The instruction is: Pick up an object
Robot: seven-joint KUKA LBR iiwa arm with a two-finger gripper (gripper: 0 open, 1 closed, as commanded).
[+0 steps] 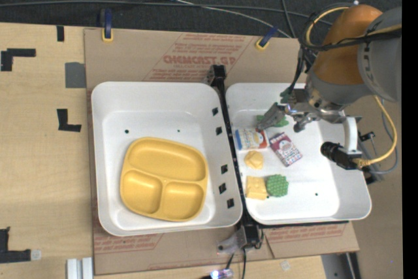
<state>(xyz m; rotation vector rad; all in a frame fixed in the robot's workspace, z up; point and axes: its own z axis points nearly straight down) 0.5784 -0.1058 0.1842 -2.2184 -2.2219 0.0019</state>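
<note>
- Judging by looks alone, the likeliest target is the green object (271, 118) lying in the right bin (326, 202), at the far end of that bin's cluster of small things; it sits just under the claw (292, 115) and looks small and light, though its exact shape is too blurred to name.
- Hovering low over the far part of the right bin, the claw is touching or nearly touching the green object; whether it is released or clenched I cannot tell, and nothing is clearly seen grasped.
- Nearer than the green object along the right bin's left wall lie a flat blue-and-white packet (249, 138), a small yellow piece (254, 159), and a yellow block (256, 188) touching a round green knobbly piece (278, 185).
- Beside the packet, towards the bin's middle, is a red-and-white carton (285, 149), tilted on the bin floor; it looks like light card, stiff enough to pinch across its narrow sides.
- The packet looks thin and flat, hard to get fingers under, and probably slippery; a poor choice.
- The yellow pieces and the knobbly green one look like toy food: light, rigid or slightly soft, not fragile. The knobbly surface should grip well across its middle.
- The yellow block and knobbly piece touch, so a grasp there risks taking or nudging both.
- The left bin (108, 140) holds a yellow divided tray (163, 178), wide and smooth, best taken by its rim if at all.
</note>
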